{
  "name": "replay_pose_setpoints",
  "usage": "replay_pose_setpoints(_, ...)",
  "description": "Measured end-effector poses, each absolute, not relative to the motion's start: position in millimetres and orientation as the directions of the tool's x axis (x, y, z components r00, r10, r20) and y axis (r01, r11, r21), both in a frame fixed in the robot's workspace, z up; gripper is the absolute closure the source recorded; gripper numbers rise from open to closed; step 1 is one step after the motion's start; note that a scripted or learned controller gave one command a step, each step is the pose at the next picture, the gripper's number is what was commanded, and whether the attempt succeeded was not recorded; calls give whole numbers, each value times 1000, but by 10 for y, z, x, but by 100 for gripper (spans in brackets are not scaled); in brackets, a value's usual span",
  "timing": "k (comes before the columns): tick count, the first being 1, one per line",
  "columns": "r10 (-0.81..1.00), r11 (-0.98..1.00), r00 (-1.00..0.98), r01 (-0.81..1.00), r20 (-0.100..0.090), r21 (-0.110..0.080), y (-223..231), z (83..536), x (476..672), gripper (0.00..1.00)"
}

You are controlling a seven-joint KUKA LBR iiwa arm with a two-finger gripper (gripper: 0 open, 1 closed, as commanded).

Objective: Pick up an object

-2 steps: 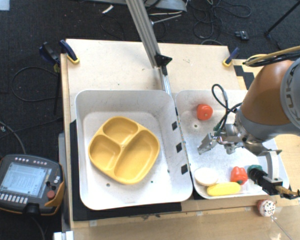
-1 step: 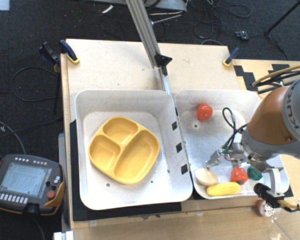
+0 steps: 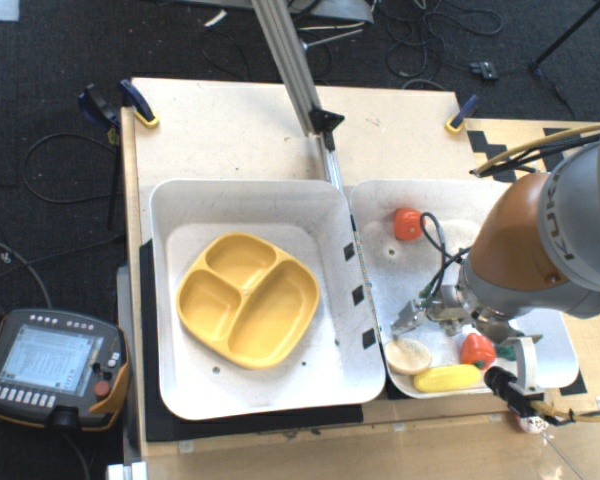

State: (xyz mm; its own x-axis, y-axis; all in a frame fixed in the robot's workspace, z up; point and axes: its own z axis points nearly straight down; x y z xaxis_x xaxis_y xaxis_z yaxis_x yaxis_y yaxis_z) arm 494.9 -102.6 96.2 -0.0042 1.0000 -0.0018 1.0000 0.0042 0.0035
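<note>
The right bin holds a red round object near its back. Along its front edge lie a beige disc, a yellow banana-shaped piece and a red strawberry-like object. My gripper hangs low over the front half of this bin, just above and behind the beige disc and to the left of the red strawberry-like object. The arm's orange band and grey body cover much of the bin's right side.
The left bin carries a yellow divided plate. A metal pole slants down to the ridge between the bins. A teach pendant lies off the bench at the lower left.
</note>
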Motion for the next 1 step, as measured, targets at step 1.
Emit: replay_pose_setpoints(1,1000,2,-2,1000,-3,4,-952,962,4948,0)
